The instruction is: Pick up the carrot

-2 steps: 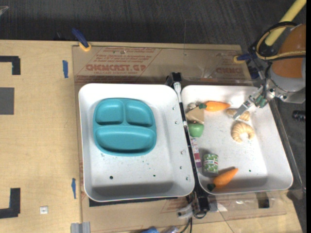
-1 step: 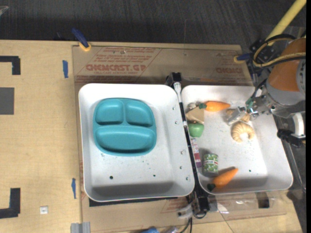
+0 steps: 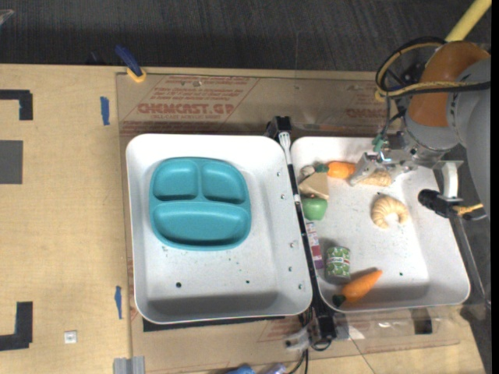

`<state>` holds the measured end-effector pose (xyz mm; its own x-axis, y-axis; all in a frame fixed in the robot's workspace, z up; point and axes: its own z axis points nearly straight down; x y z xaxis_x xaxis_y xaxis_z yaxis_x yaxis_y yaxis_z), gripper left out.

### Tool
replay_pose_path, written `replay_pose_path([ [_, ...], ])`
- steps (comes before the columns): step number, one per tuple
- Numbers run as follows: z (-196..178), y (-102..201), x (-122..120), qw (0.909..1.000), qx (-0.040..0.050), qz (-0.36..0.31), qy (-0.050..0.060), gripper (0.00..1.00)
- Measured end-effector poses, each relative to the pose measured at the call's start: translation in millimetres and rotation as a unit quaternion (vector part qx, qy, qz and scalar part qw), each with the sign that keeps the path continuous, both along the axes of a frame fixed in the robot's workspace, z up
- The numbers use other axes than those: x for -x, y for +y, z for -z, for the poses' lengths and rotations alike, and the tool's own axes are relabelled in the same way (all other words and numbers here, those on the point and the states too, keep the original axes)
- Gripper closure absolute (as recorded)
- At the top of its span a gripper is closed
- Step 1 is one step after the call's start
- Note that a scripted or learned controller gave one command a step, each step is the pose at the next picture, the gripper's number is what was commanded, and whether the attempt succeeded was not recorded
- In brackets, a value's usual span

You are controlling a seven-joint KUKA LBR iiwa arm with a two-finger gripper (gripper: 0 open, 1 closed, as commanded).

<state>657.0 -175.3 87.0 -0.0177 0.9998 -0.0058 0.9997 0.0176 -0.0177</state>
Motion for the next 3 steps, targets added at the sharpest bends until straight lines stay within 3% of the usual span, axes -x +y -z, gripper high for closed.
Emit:
replay_pose_path([
  [1, -1.8, 18.0, 3.5, 0.9926, 0.0128, 0.12, 0.013, 0.0],
  [2, -4.5, 45.9, 6.1, 0.9588, 0.0215, 0.283, 0.016, 0.0],
  [3, -3.8, 64.0, 20.5, 0.9524, 0.0119, 0.305, -0.006, 0.0],
])
